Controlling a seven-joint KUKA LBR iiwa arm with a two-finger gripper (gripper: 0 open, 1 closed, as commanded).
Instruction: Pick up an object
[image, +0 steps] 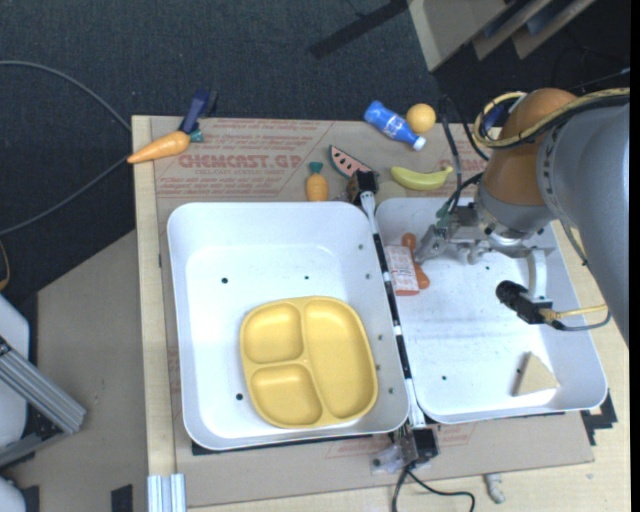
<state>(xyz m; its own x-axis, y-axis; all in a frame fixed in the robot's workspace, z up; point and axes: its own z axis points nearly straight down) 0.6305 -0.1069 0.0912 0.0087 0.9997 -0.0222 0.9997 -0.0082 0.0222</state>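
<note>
You see the claw (437, 240) low in the right bin (470, 400), at its top-left corner. If its fingers are apart or together, you cannot tell; the arm (590, 150) hides them from above. Just left of the claw, near the bin wall, lies a small packet (403, 270), white w/ red, and an orange piece (422, 279) touching it. Down-right from the claw sits a tan wedge (535, 374), well apart. Far left of the claw, in the left bin (200, 250), rests a yellow divided plate (307, 360). Above the claw, outside the bins, lies a banana (420, 178).
</note>
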